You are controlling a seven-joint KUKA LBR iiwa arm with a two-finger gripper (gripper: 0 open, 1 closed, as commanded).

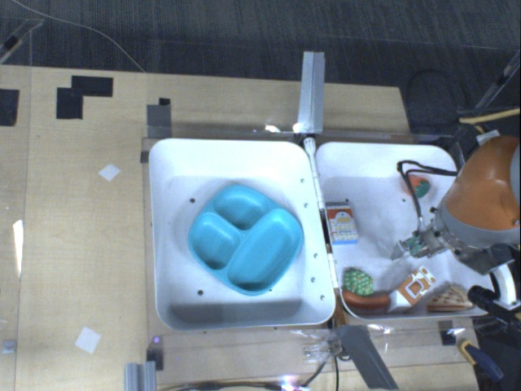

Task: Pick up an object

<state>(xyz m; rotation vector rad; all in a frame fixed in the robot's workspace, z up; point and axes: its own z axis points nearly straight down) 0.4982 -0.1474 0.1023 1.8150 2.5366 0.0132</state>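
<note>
Look at the claw [413, 247] first: it hangs in the right bin [374, 157], low and toward that bin's right side, at the end of the arm [488, 198] with its orange band. You see only a small, blurred cluster of metal and greenish parts there, so you cannot tell whether it is released or clenched, and nothing can be made out within it. It sits just above and left of the orange-and-white carton [417, 287]; whether it touches the carton is not clear.

The loose things lie in that same right bin. The orange-and-white carton lies tilted near the front wall. To its left is a brown sausage-shaped piece [368, 300] along the front edge, with a green bumpy ball [357, 281] touching it from above. To the carton's right a tan wedge like a slice of bread or pie [450, 300] rests in the front right corner. A small printed box [341, 225], red on top and blue-white below, lies against the divider between the bins. Near the back right, an orange and green piece [418, 186] sits partly behind a black cable [423, 168].

The left bin [175, 243] holds a blue compartment tray [246, 239], set at an angle near its middle. Both bins rest on the pale wooden desk [73, 243].
</note>
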